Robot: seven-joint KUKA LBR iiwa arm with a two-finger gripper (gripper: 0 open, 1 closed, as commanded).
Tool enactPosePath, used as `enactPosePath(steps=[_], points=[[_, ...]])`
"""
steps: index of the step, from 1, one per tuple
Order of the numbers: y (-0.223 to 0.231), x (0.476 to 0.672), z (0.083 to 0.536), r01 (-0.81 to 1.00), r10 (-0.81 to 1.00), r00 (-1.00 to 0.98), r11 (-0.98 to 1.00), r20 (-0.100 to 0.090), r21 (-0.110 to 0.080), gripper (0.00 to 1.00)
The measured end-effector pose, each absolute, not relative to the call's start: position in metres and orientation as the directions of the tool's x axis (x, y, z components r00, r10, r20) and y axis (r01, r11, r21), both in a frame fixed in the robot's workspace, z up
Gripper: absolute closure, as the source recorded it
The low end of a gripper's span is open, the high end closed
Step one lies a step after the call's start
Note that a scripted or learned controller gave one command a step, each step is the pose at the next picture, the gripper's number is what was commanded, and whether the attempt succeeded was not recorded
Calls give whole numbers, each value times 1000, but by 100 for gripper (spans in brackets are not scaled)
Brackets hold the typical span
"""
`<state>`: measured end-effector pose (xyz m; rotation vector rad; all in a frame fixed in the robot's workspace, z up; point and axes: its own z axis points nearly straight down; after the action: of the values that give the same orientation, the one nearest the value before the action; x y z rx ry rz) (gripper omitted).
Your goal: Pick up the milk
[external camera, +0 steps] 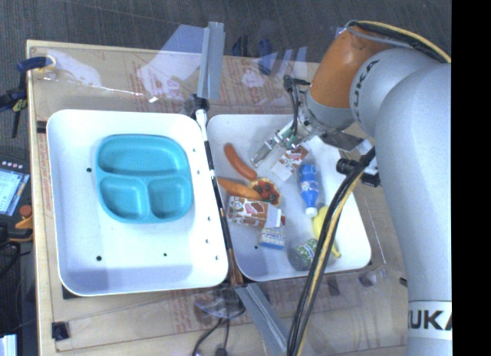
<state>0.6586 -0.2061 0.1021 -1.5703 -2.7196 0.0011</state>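
Milk carton (271,237), a small white box w/ blue print, lies on its side near the front of the right-hand shallow white bin (354,233), long axis approx. left-right across the view; which end is the top can't be read, print too small and blurred. The metal two-finger gripper (268,150) hangs over the back half of that same bin, well apart from the milk, angled down and to the left; can't tell whether it's open or closed, and nothing is visibly held in it. Just beside it to the right is a white-and-red packet (292,159), partly covered by the wrist. Left of the gripper lies a red sausage (240,162), set diagonally, and below that an orange carrot-like piece (236,187) w/ a dark red blob at its right end. A blue plastic bottle w/ white cap (308,186) lies approx. lengthwise, cap toward the front. Betw. gripper and milk sits a brown, red and white printed carton (248,211), just above and left of the milk, nearly touching it. Right of the milk is a greenish round object (304,253), hard to make out, and a yellow banana (322,224) partly hidden by a black cable (326,233) crossing the bin. The left-hand white bin (69,224) holds a turquoise three-compartment plastic tray (144,176).
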Motion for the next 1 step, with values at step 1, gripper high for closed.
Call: enactPosePath(steps=[1], points=[[-206,659,102,866,866,-500,500,1,-1,0]])
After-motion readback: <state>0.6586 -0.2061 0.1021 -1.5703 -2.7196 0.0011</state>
